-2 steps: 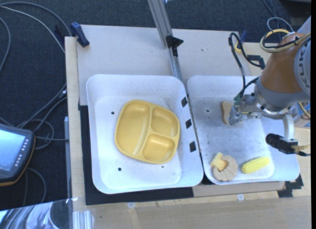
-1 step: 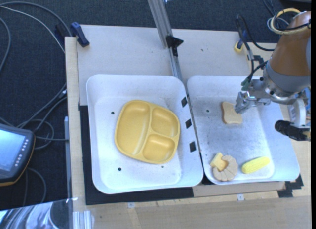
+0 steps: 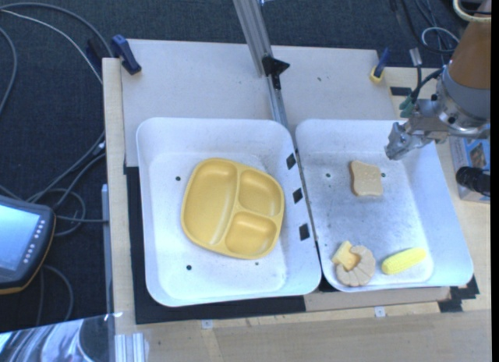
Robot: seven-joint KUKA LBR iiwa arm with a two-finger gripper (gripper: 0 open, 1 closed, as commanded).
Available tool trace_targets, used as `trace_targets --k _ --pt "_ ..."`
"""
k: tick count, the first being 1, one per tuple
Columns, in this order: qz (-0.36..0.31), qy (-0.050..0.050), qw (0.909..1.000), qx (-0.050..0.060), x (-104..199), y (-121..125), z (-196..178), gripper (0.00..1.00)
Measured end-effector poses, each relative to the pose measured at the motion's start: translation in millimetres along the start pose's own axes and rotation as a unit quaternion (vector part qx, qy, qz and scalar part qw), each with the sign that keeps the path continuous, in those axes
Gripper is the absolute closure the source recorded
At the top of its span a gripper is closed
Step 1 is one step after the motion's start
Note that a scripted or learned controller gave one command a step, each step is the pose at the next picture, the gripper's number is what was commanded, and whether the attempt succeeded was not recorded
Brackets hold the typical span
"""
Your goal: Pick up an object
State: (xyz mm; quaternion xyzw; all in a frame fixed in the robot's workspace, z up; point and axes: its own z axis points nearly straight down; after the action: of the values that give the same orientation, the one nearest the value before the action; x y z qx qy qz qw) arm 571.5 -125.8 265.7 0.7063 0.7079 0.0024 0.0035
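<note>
From above, the tabletop (image 3: 203, 72) carries two shallow white bins side by side. The left bin (image 3: 156, 142) holds a yellow divided plate (image 3: 231, 207) near its centre. In the right bin (image 3: 433, 196) a slice of toast (image 3: 366, 179) lies toward twelve o'clock of the bin's middle, a round cookie-like piece (image 3: 353, 264) sits near the six o'clock rim, and a yellow corn cob (image 3: 403, 260) lies just beside it at three o'clock. The gripper (image 3: 396, 144) hangs over the bin's upper right part, at about two o'clock from the toast and apart from it; whether its jaws stand apart or together cannot be told. Nothing shows between them.
</note>
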Motion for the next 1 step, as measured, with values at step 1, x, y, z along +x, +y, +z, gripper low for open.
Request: trace_targets --k 1 --pt "0.000 0.000 1.0000 0.002 0.2 1.2 -24.0 1.00"
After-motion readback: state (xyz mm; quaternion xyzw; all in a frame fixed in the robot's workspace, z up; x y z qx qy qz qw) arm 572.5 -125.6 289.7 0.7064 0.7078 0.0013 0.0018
